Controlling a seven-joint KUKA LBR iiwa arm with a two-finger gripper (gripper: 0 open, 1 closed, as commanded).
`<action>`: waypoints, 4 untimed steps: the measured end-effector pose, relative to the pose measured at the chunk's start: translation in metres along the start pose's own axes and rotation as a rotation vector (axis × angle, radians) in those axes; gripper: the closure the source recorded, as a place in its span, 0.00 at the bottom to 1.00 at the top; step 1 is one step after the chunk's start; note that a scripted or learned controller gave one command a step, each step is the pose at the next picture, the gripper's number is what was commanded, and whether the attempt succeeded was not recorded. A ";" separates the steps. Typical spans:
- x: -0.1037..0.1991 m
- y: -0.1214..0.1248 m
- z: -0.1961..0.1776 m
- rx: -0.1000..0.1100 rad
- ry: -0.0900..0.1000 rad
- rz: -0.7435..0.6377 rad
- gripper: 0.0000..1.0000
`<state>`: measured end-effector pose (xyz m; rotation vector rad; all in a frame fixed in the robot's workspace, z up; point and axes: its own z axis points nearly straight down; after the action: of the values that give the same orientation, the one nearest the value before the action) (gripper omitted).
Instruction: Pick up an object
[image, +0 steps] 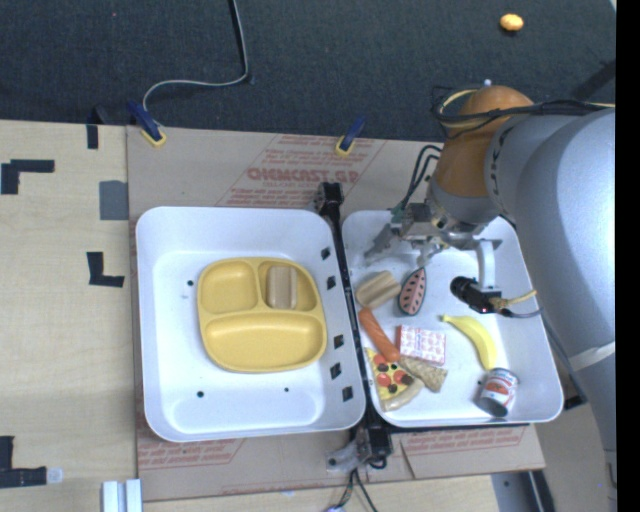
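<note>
Hovering over the right bin (535, 395), my tool (415, 240) sits above the bread roll (377, 288) and watermelon slice (412, 291); fingers' spread — cannot tell.

A single fixed camera is looking down on the worktop (60, 300) from above, at a slight slant rather than straight down. It is sitting far enough back to be taking in both bins whole: the left bin (160, 330) is lying near the middle of the view and the right bin (530, 385) toward the right. The far edge of the worktop is running across the upper part of the picture, with dark floor (320, 50) showing beyond it. The arm (560, 220) is coming in from the right and, being close to the lens, is looming large and covering part of that side.
</note>
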<state>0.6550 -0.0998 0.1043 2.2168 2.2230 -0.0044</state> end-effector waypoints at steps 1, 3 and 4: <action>-0.004 0.014 0.019 0.000 0.002 0.001 0.00; 0.005 -0.003 0.019 -0.002 0.001 0.003 0.00; 0.005 -0.003 0.009 -0.002 0.001 0.002 1.00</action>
<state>0.6518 -0.0952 0.0954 2.2188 2.2198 -0.0015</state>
